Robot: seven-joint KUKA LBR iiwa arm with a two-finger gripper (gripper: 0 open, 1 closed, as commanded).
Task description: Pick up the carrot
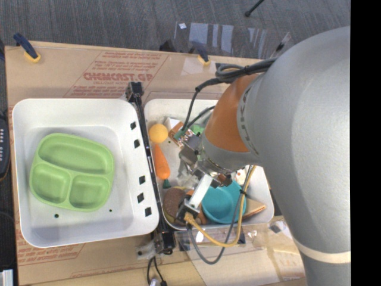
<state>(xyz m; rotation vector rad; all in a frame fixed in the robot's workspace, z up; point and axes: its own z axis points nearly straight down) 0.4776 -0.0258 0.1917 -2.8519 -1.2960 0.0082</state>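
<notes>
Carrot [161,161] lies exposed; pincer [189,174] fingertips (arm-hidden) indistinct.

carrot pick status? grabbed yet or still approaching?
Done: the arm is over the right bin, wrist low among the items. In hand: nothing visible; the carrot lies on the bin floor by the left wall, below a yellow ball, with the gripper just to its right. Left: close on the carrot and lift.

One camera looks down at a slant on the desk [89,76] and both bins [24,159], seemingly fairly close.
</notes>
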